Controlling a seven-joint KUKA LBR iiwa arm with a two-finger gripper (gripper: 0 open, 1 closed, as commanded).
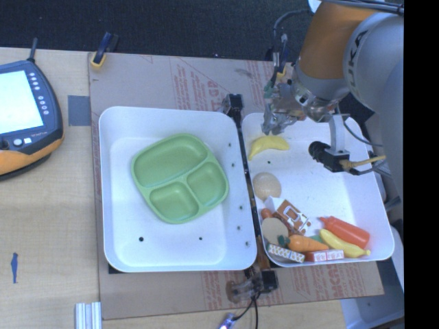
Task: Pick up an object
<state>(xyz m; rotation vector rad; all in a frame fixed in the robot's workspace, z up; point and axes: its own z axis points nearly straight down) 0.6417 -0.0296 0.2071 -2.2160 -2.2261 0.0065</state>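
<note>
We see the pincer (276, 127) low over the twelve o'clock end of the right bin (376, 184), close to that bin's nine o'clock wall. The grey arm (370, 40) with its orange band reaches in from three o'clock. We cannot tell whether the pincer is wide or narrow, since the view is too blurred there, and nothing shows held in it.

The yellow banana (269, 144) lies flat on the bin floor just at six o'clock of the pincer, its curve arching towards twelve o'clock. We cannot tell whether the two touch.

Further towards six o'clock in the same bin sits a pale beige rounded piece (266, 184), apart from the banana. Beyond it the bin's six o'clock end is crowded: an orange-and-white box (293, 216), a tan disc (274, 229), a carrot (306, 242), a red-orange piece (347, 230) and a yellow piece (343, 245) just beside it. These lie close together, several touching.

The left bin (113, 184) holds one thing, a green divided plate (180, 177), lying flat near its middle with its corners turned askew to the bin walls.

Both bins rest on a cardboard sheet (178, 81) on the wooden counter (48, 238). At nine o'clock of the left bin, well apart from it, lies a handheld control tablet (24, 115) with a lit screen.
</note>
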